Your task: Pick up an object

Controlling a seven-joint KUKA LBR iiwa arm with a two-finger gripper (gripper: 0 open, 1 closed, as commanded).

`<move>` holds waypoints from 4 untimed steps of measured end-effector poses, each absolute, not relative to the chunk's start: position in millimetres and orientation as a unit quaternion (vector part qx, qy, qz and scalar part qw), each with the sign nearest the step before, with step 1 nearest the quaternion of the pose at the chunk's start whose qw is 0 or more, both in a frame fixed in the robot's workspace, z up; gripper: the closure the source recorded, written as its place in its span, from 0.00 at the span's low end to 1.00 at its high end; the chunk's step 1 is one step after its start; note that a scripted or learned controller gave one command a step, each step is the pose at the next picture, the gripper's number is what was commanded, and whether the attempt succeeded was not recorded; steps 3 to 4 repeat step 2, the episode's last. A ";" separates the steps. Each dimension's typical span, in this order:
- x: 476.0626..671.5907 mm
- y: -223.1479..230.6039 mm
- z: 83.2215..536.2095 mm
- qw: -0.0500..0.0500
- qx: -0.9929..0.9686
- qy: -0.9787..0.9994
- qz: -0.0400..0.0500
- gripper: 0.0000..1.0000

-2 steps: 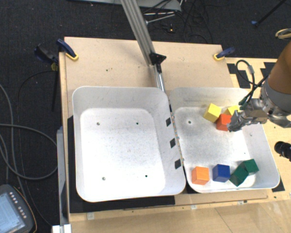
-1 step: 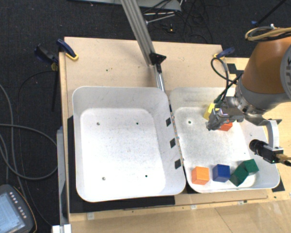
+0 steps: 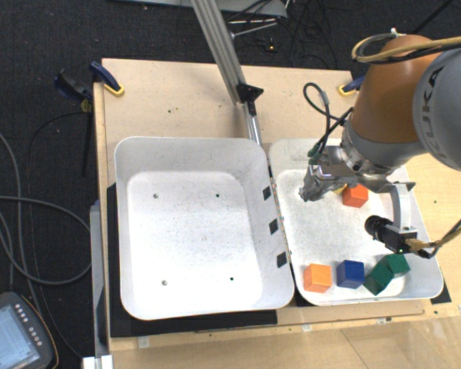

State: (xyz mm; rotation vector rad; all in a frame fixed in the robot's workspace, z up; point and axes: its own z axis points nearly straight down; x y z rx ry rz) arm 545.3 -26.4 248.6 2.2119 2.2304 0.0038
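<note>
My gripper (image 3: 311, 188) hangs over the upper left part of the right bin (image 3: 292, 229), with no object seen in it. A small orange block (image 3: 356, 197) lies just to its right, partly under the wrist. Along the bin's near edge sit another orange block (image 3: 317, 277), a blue block (image 3: 352, 274) and a green block (image 3: 388, 272), side by side.
The left bin (image 3: 131, 206) stands beside the right one, their rims meeting mid-bench. A slanted metal pole (image 3: 219, 41) crosses the bench's far side and ends near the bins' shared top corner. Clamps (image 3: 107, 79) sit at the bench's far corners.
</note>
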 end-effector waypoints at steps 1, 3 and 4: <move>544.6 29.2 251.8 0.000 0.704 0.710 0.001 1.00; 560.7 79.0 236.3 0.000 0.705 0.710 0.000 1.00; 560.7 79.0 236.3 0.000 0.705 0.710 0.000 1.00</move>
